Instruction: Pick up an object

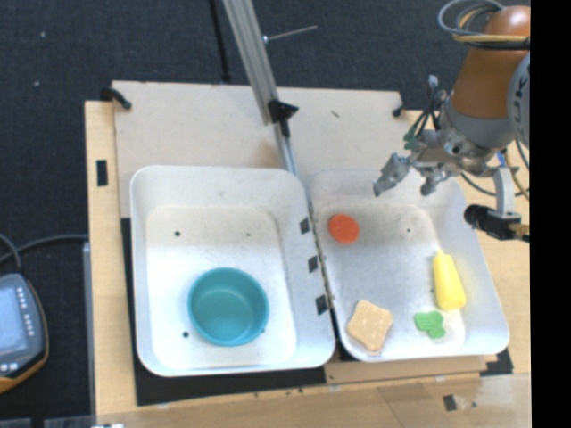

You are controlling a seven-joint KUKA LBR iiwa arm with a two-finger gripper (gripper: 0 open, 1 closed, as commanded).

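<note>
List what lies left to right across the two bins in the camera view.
Round teal bowl in the left white bin → round orange-red piece → tan square biscuit-like piece → small green piece → yellow oblong piece, all four in the right white bin.

You're looking down on a light wooden surface (107, 266) with a paler board (196, 119) lying across its far part. Two shallow white bins sit side by side on it: the left bin (152, 194) and the right bin (486, 319), their inner edges touching. A metal post (254, 47) rises at a slant from the board, just beyond where the bins meet.
</note>
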